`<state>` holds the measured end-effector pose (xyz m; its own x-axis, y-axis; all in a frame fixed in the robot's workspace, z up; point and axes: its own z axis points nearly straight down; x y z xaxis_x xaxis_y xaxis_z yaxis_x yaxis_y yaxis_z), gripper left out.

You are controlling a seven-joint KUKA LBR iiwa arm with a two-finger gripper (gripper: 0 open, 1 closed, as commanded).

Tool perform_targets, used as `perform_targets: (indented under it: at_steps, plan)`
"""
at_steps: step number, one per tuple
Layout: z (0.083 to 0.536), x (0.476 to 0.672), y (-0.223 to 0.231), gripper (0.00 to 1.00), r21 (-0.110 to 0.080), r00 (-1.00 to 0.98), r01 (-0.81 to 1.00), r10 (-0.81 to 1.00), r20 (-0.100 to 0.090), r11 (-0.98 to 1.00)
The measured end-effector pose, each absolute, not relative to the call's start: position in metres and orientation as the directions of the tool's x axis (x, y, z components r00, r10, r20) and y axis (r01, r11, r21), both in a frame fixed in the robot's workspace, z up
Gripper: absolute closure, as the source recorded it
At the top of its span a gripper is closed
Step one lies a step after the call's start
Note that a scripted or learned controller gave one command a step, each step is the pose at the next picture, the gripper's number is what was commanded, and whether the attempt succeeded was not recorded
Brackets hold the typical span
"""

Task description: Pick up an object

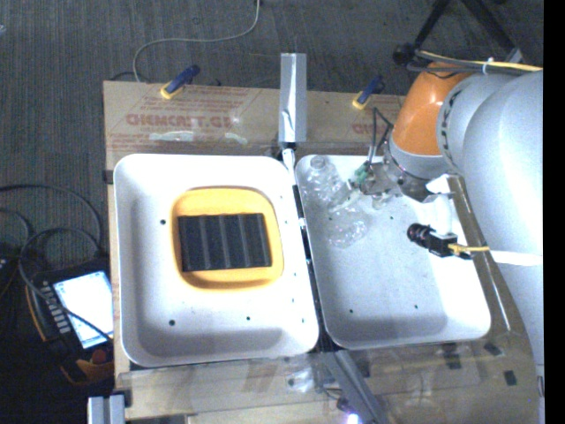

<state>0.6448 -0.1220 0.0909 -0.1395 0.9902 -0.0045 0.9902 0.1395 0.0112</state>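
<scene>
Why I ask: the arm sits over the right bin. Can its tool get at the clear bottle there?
Probably yes. The tool hovers right beside the bottle, which lies uncovered in the right bin near its far left corner; the nearby wall may cramp it.

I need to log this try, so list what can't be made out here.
- Pincer: in the camera view the wrist covers it, so whether it grips anything can't be told.
- Clear bottle in the right bin: see-through against white; its outline blurs, and its far end by the pincer is unclear.
- Arm: cut off by the right edge.
- Yellow tray in the left bin: dark insert, detail too small.
</scene>
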Motion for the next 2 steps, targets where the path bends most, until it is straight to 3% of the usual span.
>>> perform_targets:
  at_steps: [1, 2]
  plan:
    - [0.092, 0.607, -0.109, 0.0, 0.012, -0.131, 0.991, 0.991, -0.008, 0.132]
    - [0.185, 0.629, -0.082, 0.0, 0.001, -0.092, 0.996, 0.996, -0.002, 0.092]
